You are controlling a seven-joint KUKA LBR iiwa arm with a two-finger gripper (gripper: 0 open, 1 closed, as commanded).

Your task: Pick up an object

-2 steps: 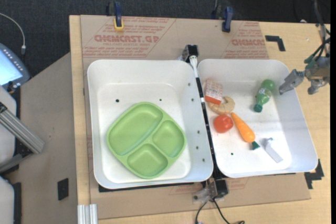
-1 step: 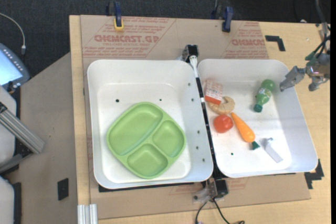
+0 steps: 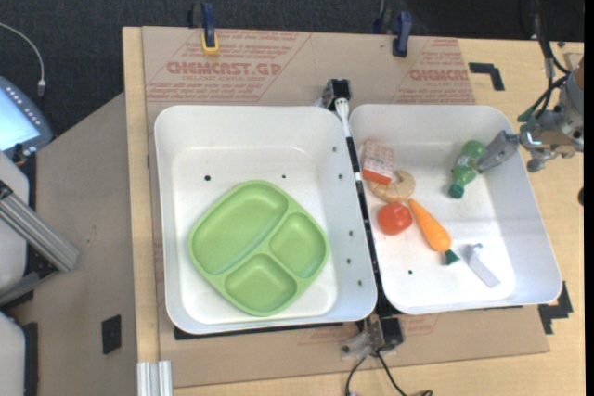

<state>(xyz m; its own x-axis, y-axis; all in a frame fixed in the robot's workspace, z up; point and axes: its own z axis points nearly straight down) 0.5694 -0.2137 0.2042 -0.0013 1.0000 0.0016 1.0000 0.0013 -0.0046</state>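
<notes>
Currently, per the fixed overhead view:

Gripper point(image 3: 506, 149): at right bin's far-right rim, arm entering from right; finger state cannot be told, too small/blurred.
Nearest obj: green bottle point(image 3: 466, 166), just beside tip, toward bin centre.
Bottle axis: slanted, cap end pointing away from gripper & toward view bottom.
Further out: carrot point(image 3: 431, 226), tomato point(image 3: 395, 218), snack packet point(image 3: 378, 162), all in right bin point(image 3: 520, 283).
Furthest: green plate point(image 3: 259, 246), left bin.
Judgement: bottle = likely target; short inward move needed.
</notes>
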